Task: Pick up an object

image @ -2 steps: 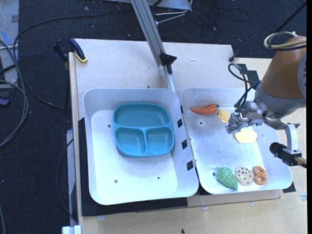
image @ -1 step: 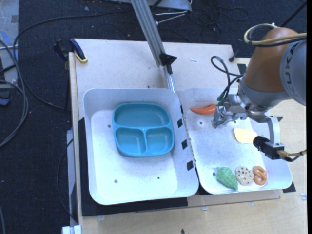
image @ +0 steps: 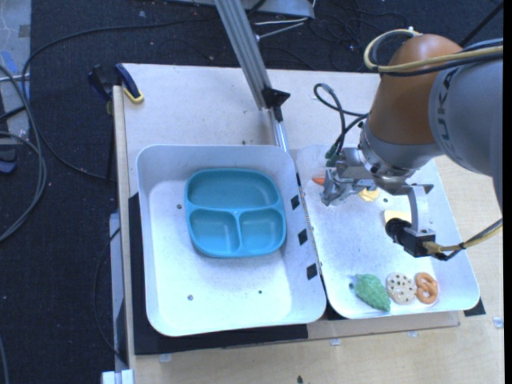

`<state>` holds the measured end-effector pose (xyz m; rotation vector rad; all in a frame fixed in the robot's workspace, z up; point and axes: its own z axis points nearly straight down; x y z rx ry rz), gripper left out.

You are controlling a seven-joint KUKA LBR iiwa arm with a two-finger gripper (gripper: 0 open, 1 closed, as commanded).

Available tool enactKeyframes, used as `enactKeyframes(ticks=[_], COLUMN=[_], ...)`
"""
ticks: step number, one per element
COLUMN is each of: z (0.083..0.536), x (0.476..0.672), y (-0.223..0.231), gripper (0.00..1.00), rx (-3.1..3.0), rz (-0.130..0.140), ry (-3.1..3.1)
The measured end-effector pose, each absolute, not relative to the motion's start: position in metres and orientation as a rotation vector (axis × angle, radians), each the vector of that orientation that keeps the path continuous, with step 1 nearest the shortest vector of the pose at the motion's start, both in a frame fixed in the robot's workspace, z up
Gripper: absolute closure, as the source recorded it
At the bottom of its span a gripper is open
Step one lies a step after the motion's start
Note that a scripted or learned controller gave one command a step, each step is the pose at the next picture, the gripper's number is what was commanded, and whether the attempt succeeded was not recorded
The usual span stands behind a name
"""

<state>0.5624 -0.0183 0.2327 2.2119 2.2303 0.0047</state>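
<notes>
Where the arm (image: 448,94) reaches in from the right, the tool (image: 340,184) hangs low over the upper left corner of the right bin (image: 360,246). Whether the tool is spread or pressed together cannot be told, as the wrist and cabling cover it.

Just beside the tool, on its left, a small orange object (image: 319,180) lies at the bin's edge. A yellow object (image: 369,194) lies just to the tool's right, partly hidden under the wrist. A further yellow piece (image: 396,214) shows lower right, next to a black fitting; its shape is unclear.

Well apart from the tool, along the near edge of the right bin, lie three items in a row: one green lumpy object (image: 372,291), one pale round cookie (image: 400,287) and one orange pretzel (image: 426,287).

Two white bins stand side by side on the tabletop (image: 200,102). The left bin (image: 168,294) holds one blue divided tray (image: 235,212) with three compartments.
</notes>
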Motion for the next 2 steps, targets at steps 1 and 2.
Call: enactKeyframes(ticks=[1,2], z=[0.223,0.228], x=[0.563,0.569], y=[0.035,0.078], gripper=[1.0,1.0], rx=[2.215,2.213], rz=[0.0,0.004], ry=[2.231,2.23])
